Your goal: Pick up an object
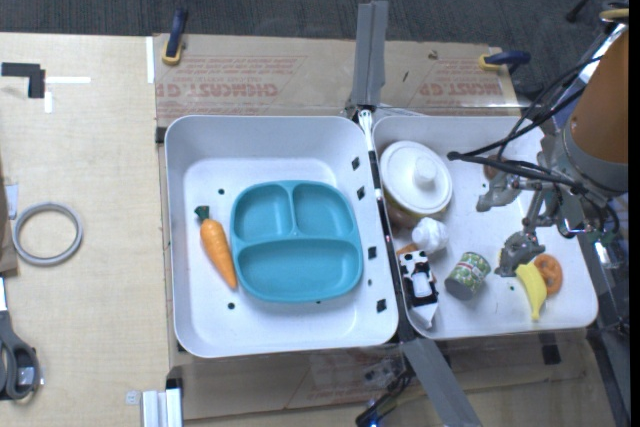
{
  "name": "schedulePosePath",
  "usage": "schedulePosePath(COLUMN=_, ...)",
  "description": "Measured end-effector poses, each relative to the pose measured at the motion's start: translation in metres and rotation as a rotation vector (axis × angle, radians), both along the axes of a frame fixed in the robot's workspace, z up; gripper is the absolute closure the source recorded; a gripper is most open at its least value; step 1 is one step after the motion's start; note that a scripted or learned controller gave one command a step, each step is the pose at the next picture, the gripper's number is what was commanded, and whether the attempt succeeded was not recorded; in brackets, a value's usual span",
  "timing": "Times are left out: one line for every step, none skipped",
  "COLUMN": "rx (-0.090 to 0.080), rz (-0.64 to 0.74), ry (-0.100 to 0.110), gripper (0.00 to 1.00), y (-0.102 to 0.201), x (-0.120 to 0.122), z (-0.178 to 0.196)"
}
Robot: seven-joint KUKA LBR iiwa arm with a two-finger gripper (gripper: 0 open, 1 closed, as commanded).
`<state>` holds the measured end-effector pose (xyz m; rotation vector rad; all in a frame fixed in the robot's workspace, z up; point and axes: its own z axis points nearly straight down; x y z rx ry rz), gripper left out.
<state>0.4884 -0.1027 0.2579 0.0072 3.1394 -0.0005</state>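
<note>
My gripper point(520, 250) hangs low over the right bin point(470, 315), just above and left of a banana point(533, 291) and an orange fruit point(548, 272). A small green can point(467, 274) lies to its left. Further left sit a white lidded pot point(416, 175), a small white round piece point(429, 234) and a black-and-white cow toy point(417, 277). In the left bin point(190, 165) a carrot point(216, 248) lies beside a teal divided plate point(297, 241). Nothing shows between the gripper's tips.
A grey divider bar point(371, 55) runs between the bins at the back. On the bench at far left lie a roll of tape point(45, 233) and scissors point(18, 367). Cables point(520, 155) trail off the arm across the right bin's upper right.
</note>
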Motion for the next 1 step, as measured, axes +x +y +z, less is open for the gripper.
schedulePosePath(rx=0.0, rz=0.013, ry=0.001, gripper=0.0, y=-0.0052, x=-0.0067, z=-0.0965)
